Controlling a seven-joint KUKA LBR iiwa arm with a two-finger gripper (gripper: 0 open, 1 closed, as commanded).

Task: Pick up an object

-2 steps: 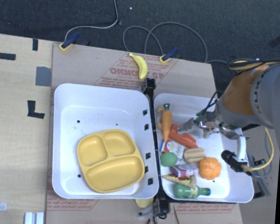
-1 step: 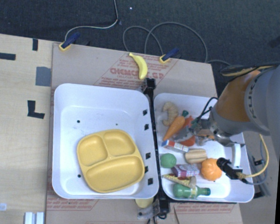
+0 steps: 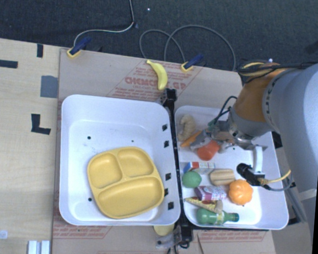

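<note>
My gripper [image 3: 215, 136] is low in the upper part of the right bin [image 3: 273, 214], with the grey arm and its orange band coming in from the right. Just below and left of the gripper lies a red toy vegetable [image 3: 208, 151], very close to it or touching it. An orange carrot [image 3: 190, 137] and a beige ginger-like piece [image 3: 187, 123] lie just to the gripper's left. Whether anything is gripped is hidden by the wrist.
Lower in the right bin lie a green ball [image 3: 192, 179], a bread roll [image 3: 221, 176], an orange [image 3: 240, 192], a green bottle [image 3: 218, 216] and small packets [image 3: 210, 194]. The left bin [image 3: 77, 116] holds a yellow divided plate [image 3: 125, 180]. A banana [image 3: 159, 74] lies behind the bins.
</note>
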